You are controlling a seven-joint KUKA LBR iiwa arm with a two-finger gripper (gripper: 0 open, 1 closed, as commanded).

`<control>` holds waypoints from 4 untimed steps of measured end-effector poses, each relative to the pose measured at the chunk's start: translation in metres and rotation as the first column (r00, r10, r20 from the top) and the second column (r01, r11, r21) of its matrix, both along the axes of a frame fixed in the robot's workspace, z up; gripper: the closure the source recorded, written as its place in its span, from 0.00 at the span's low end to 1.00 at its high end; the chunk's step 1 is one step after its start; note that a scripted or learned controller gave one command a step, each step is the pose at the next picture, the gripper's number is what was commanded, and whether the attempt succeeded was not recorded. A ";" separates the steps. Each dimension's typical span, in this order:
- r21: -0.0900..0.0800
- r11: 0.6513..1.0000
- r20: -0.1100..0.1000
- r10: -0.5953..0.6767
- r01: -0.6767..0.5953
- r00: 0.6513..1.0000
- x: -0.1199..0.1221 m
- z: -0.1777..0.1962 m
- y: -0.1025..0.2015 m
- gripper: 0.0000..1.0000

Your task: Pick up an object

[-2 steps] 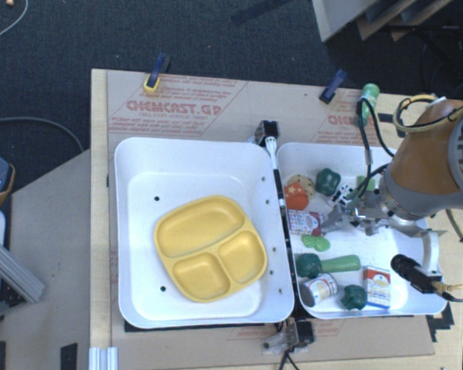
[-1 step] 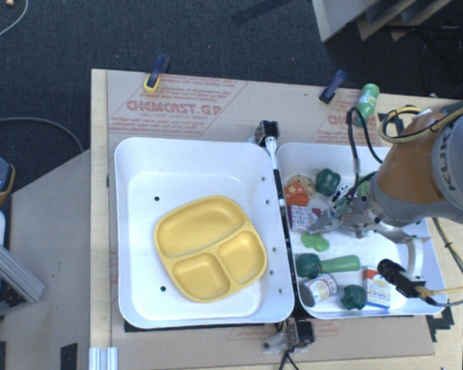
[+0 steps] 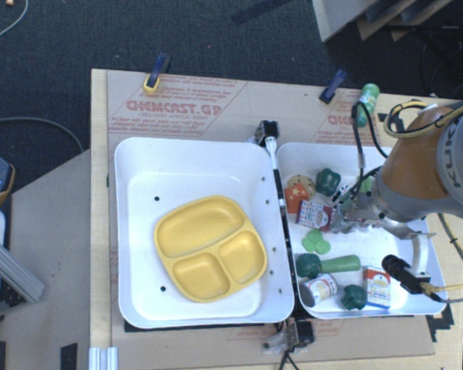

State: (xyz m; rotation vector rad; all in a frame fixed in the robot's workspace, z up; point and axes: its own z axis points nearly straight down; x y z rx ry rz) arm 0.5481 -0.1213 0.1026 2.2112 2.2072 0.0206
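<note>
The right bin (image 3: 436,264) holds several small objects. My gripper (image 3: 341,212) is down in its upper middle, right beside a small patterned box (image 3: 313,215), and whether it touches the box I cannot tell. A tan round piece with a red top (image 3: 297,191) and a dark green lump (image 3: 328,180) lie just above. Below the gripper are a flat light green disc (image 3: 316,242), a green cylinder (image 3: 340,263) and another dark green lump (image 3: 308,265).
The left bin (image 3: 131,175) carries a yellow divided plate (image 3: 210,247). Along the right bin's front edge sit a small can (image 3: 321,288), a dark green piece (image 3: 355,297) and a red-and-white carton (image 3: 378,288). The orange-banded arm (image 3: 422,171) covers that bin's upper right.
</note>
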 end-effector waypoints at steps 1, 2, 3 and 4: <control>0.001 1.000 -0.016 0.003 -0.003 1.000 0.002 0.044 0.004 1.00; 0.000 1.000 -0.012 0.004 -0.004 1.000 0.010 0.105 0.007 1.00; 0.001 1.000 -0.016 0.003 -0.003 1.000 0.011 0.124 0.007 1.00; 0.003 1.000 -0.016 0.008 -0.008 1.000 0.044 0.127 0.052 1.00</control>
